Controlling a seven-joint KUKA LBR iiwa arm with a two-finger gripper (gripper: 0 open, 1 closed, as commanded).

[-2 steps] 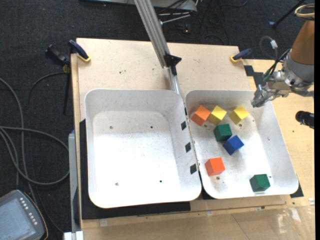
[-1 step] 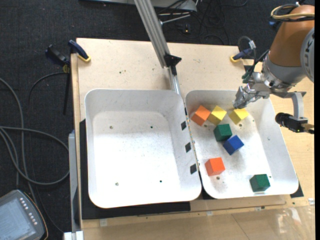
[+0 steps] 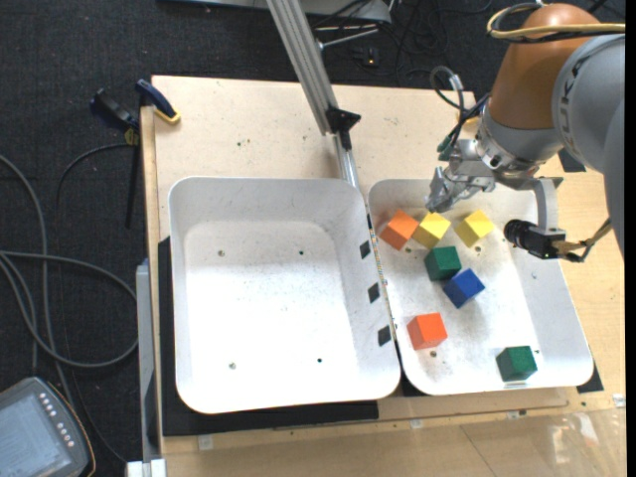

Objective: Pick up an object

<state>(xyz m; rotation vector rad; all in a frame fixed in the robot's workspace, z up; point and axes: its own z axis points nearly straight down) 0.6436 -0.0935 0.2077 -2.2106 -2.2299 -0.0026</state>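
The right bin (image 3: 556, 316) holds several coloured cubes. An orange cube (image 3: 399, 232), a yellow cube (image 3: 432, 230) and a second yellow cube (image 3: 474, 227) lie in a row near its far end. Below them sit a green cube (image 3: 443, 262) and a blue cube (image 3: 463, 287). Another orange cube (image 3: 427, 330) and a dark green cube (image 3: 516, 363) lie nearer the front. My gripper (image 3: 443, 199) hangs at the bin's far edge, just above and between the two yellow cubes, with nothing visibly held.
The left bin (image 3: 199, 266) lies beside the right one, sharing a raised middle rim. A metal pole (image 3: 303, 53) slants over the bench from the top. A clamp (image 3: 129, 107) sits at the bench's far left corner.
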